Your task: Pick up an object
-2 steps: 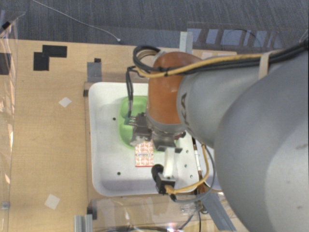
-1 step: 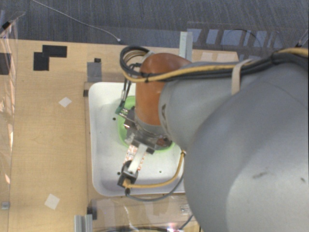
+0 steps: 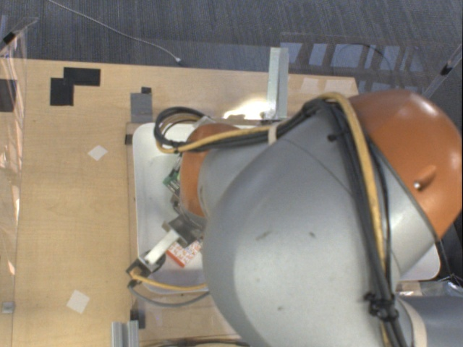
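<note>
The big grey arm with its orange band (image 3: 192, 186) reaches in from the right and covers most of both bins. Its gripper (image 3: 182, 227) is low over the left white bin (image 3: 148, 194), mostly hidden under the wrist. A red and white packet (image 3: 185, 254) lies on the bin floor just below the gripper, partly covered by the arm. A small green and white thing (image 3: 172, 179) peeks out at the left edge of the orange band. I cannot tell whether the gripper touches either one.
The wooden bench (image 3: 72, 215) stretches to the left of the bin, with black marks (image 3: 72, 84) at its far corner. A metal post (image 3: 278, 82) stands behind the bins. A clear wall (image 3: 14, 157) borders the bench's left edge.
</note>
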You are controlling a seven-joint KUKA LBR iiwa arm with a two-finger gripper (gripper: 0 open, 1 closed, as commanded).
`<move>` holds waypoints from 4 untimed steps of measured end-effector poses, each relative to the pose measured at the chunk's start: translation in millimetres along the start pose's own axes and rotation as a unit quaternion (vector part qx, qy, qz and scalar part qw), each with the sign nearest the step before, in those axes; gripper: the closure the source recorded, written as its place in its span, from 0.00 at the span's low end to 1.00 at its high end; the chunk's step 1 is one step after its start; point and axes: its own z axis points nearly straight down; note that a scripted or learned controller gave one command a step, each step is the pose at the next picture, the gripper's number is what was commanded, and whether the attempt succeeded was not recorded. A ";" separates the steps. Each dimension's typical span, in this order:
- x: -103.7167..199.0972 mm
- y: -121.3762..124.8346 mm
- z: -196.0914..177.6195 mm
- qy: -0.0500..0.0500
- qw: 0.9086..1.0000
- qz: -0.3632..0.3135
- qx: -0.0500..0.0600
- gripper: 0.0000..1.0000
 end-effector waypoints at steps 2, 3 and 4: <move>1.3 -4.9 0.6 -0.001 0.965 0.262 0.005 1.00; -1.0 -1.7 0.9 -0.002 1.000 0.022 0.003 1.00; 1.0 -3.7 0.6 -0.001 0.979 0.204 0.004 1.00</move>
